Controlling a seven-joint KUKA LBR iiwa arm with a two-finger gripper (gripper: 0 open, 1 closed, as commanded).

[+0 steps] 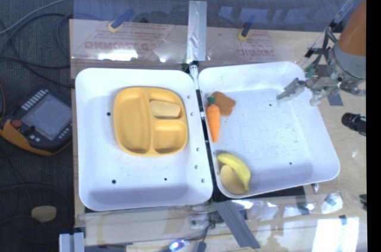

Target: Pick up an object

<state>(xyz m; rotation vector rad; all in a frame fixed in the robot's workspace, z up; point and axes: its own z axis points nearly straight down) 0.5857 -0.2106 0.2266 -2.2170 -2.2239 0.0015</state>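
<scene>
Three candidate objects lie in my right-hand shallow white plastic bin: a plastic orange carrot at nine o'clock against the dividing wall, a brown lumpy toy piece touching it at ten, and a curved yellow plastic banana at seven in the corner. My two-finger gripper hovers at two o'clock, empty; how far it is open I cannot tell. Risk, in my judgement: all targets hug walls, so a finger may strike the rim or push them aside. The left white bin holds a yellow compartmented plastic tray at centre.
</scene>
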